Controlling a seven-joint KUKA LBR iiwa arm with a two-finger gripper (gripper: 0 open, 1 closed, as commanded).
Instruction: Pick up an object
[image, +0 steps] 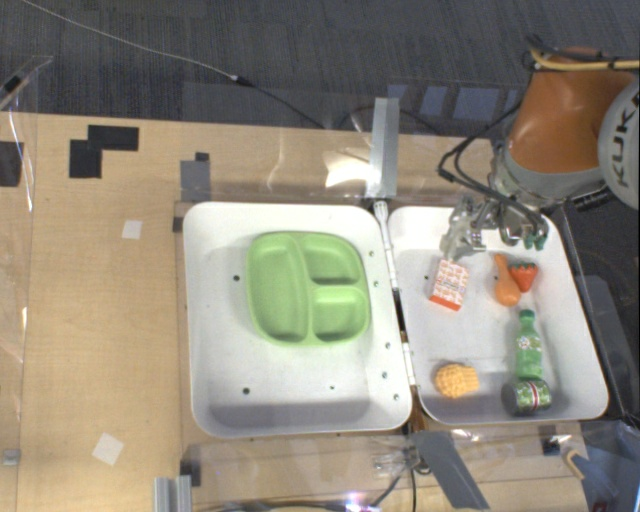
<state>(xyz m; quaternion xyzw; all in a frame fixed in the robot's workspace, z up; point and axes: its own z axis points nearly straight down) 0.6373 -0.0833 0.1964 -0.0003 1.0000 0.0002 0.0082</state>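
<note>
On the bench before you, the largest thing is the left shallow white plastic bin (215, 400), holding a light-green sectioned plastic tray (306, 286). Take that tray as your landmark. To its right sits the second shallow white bin (590, 385), and above that bin's far end hangs the grey arm with its orange band (560, 115). The metal two-finger gripper (468, 240) hovers just right of the tray's upper corner; you cannot tell from this angle whether its jaws are spread or closed, and nothing is seen between them.

Farther right of the tray, a green plastic bottle with a dark cap (528, 365) lies near the bin's lower corner. Nearest the tray, just below the gripper, lies a small red-and-white printed carton (449, 284), probably your likeliest target: light, stiff, flat-sided, best pinched across its narrow width. Beyond it rests an orange toy carrot with green top (511, 280), rounded and likely to roll. Below the carton sits a yellow knobbly corn piece (456, 379).
</note>
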